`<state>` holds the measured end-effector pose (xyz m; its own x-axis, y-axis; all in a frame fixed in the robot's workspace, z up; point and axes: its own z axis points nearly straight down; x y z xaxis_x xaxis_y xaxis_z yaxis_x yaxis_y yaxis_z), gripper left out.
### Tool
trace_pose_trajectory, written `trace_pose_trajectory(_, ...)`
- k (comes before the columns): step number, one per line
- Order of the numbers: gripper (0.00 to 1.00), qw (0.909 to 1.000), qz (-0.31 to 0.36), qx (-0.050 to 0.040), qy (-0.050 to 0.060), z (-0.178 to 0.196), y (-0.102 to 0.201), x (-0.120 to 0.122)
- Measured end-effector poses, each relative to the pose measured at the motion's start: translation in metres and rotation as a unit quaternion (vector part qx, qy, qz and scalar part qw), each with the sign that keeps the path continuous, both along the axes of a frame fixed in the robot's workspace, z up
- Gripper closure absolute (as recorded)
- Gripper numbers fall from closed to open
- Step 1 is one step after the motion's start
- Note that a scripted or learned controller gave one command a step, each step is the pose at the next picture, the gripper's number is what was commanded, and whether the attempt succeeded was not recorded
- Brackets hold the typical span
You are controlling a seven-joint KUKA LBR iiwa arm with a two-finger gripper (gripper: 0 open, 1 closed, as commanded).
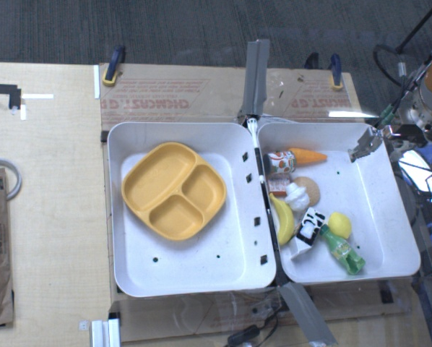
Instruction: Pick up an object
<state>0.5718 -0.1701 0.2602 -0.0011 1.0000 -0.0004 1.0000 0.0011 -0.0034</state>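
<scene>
The right bin [375, 215] holds a heap of small items along its left side. An orange carrot [308, 156] lies at the back beside a small red-and-white cup [279, 163]. Below them are a white lump [298, 196], a tan round piece [311, 189], a yellow banana [282, 221], a black-and-white item [310, 227], a lemon [339, 225] and a green bottle [344, 255]. My gripper [362, 148] hangs over the bin's back right corner, apart from all the items, with nothing seen in it.
A yellow divided plate [174, 190] lies in the left bin [194, 270]. Blue clamps [115, 63] hold cardboard behind the bins. A grey divider bar [256, 78] rises between them. Cables and arm parts [411, 114] crowd the right edge.
</scene>
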Motion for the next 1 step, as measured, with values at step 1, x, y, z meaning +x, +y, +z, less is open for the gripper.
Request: trace_pose_trajectory(1,0.0,1.0,0.009,0.0002,0.0,-0.0996,0.0252,-0.0321)
